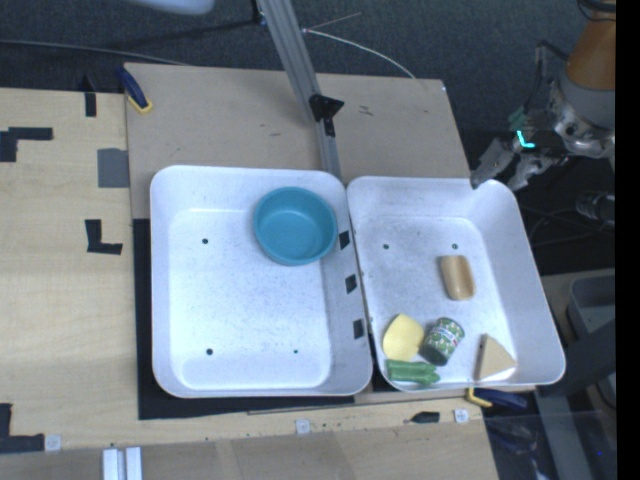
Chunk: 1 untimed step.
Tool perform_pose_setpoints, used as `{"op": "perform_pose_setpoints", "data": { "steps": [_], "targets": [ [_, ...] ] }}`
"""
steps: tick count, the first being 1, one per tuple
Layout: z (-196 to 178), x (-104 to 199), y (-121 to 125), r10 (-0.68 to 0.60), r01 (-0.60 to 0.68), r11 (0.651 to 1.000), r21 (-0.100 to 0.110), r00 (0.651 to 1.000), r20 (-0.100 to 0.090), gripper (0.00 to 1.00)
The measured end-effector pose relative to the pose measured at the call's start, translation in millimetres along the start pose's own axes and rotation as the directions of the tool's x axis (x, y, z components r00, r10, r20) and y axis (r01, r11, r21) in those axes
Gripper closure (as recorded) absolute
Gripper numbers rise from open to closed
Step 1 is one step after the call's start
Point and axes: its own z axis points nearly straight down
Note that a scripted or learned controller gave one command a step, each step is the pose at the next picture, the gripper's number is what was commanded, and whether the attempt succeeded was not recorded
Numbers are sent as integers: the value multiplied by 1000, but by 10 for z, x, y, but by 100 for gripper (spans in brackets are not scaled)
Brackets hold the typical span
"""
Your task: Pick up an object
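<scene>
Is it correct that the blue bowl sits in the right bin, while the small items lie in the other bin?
Not quite. The camera view shows the blue bowl in the left bin; the small items lie in the right bin.

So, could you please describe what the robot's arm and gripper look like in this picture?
The arm is grey, with a rounded orange band above the wrist. Below that sits a pale metallic wrist section, and the gripper beyond it is dark, almost black, and angular. A small cyan-green light glows near the gripper's base, with thin dark cables beside it.
</scene>
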Motion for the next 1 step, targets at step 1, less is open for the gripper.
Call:
{"op": "perform_pose_setpoints", "data": {
  "steps": [1],
  "targets": [
    [-15, 1, 6, -1, 1, 1000, -3, 1000, 1, 0]
  ]
}}
